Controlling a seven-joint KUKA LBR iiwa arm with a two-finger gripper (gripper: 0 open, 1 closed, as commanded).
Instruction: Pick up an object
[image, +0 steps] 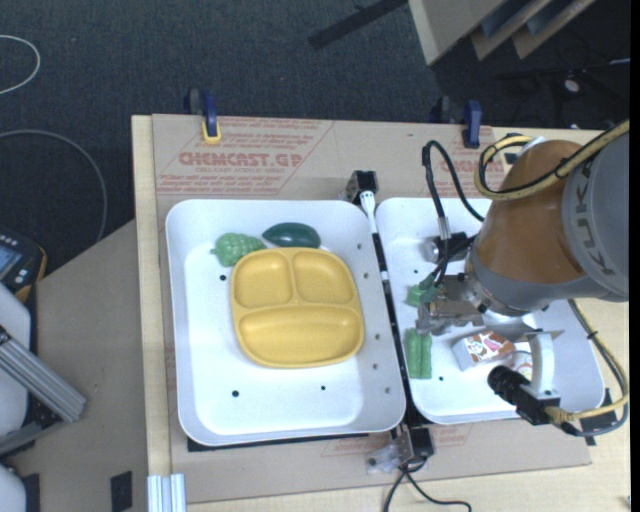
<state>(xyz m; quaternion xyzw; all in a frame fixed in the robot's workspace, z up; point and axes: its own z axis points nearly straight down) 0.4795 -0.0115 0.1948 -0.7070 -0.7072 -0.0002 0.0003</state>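
Note:
My gripper (437, 312) hangs low over the left part of the right bin (455, 405), under the orange wrist band. A small green object (417, 295) lies right at its left side, partly hidden by it. A long green piece (418, 355) lies just below the gripper, along the bin's left wall. A white packet with red print (484, 348) sits to the gripper's lower right. I cannot tell whether anything is held.
The left bin (200, 380) holds a yellow divided plate (297, 305), a light green bumpy object (236, 248) and a dark green oval (291, 235) at its top. Black cables and a black fitting (515, 388) hang off the arm over the right bin.

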